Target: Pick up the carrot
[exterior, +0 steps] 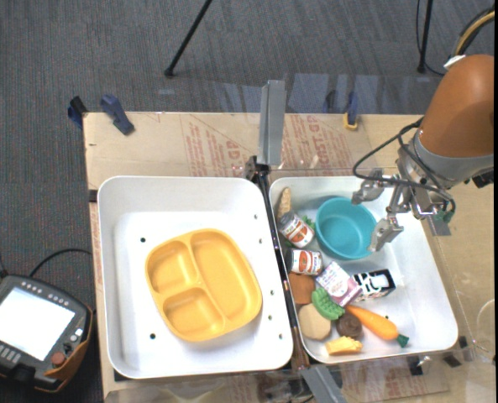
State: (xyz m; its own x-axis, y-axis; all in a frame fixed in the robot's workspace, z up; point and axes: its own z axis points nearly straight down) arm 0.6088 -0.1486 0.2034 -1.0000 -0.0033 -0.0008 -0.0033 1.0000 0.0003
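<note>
While the yellow tray (pixel 203 285) sits in the left bin, the carrot (pixel 373 321) is seen at the right bin's near edge, touching other toys. The tool (pixel 381 215) is held open, empty, above the teal bowl (pixel 346 228); it should be lowered across the carrot's middle.

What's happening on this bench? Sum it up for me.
A robot arm reaches over the right bin, its open end effector hanging above the teal bowl and holding nothing. The carrot lies untouched near the bin's front edge among other toy foods. The left bin holds a yellow divided plate.
</note>
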